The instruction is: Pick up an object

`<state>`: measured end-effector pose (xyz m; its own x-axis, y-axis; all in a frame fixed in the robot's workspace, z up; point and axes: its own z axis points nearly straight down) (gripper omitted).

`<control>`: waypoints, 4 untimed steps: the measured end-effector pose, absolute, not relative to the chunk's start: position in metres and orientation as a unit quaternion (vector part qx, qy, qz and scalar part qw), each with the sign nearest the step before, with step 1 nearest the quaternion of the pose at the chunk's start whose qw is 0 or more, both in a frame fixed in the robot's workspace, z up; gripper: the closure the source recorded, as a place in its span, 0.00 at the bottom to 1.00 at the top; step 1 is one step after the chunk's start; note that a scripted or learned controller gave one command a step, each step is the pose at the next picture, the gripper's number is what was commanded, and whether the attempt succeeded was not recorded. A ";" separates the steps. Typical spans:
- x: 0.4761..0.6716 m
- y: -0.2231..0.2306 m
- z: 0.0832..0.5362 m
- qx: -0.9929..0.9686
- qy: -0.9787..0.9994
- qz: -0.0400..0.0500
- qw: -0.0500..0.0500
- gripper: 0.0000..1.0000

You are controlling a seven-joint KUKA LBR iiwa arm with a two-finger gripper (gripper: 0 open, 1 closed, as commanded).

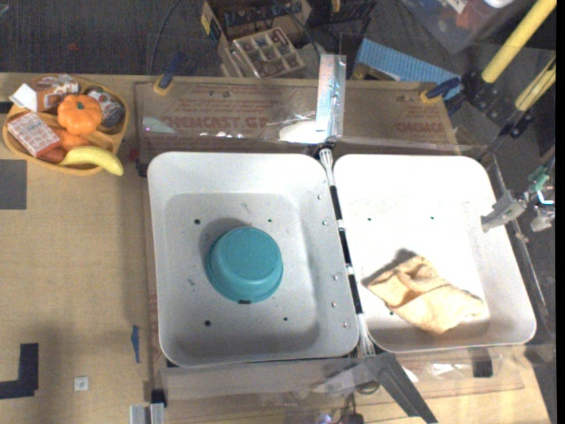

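A teal bowl (245, 263) lies upside down in the middle of the left white bin (177, 193). A crumpled tan cloth (424, 294) rests in the front half of the right white bin (415, 193). My gripper (514, 208) sits at the right rim of the right bin, a grey metal piece only partly in view against the frame's edge. It is well to the right of the cloth and further back, apart from it. Nothing is seen held in it.
A basket of toy fruit (66, 129) with a banana and a small pumpkin stands at the bench's back left. A clear panel (331, 95) stands upright behind the seam between the bins. Clutter and a yellow bar (521, 29) lie beyond the bench.
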<state>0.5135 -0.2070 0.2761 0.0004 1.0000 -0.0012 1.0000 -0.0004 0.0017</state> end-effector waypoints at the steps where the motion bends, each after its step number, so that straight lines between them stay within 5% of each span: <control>1: 0.479 -0.175 0.179 0.664 0.748 0.000 0.000 0.00; 2: 0.511 -0.110 0.093 0.644 0.765 0.003 0.005 0.00; 3: 0.511 -0.111 0.103 0.646 0.763 0.004 0.006 1.00; 4: 0.511 -0.111 0.103 0.646 0.763 0.004 0.006 0.00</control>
<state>0.5112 -0.1112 0.1031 -0.1652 0.9863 -0.0038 0.9862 0.1652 0.0138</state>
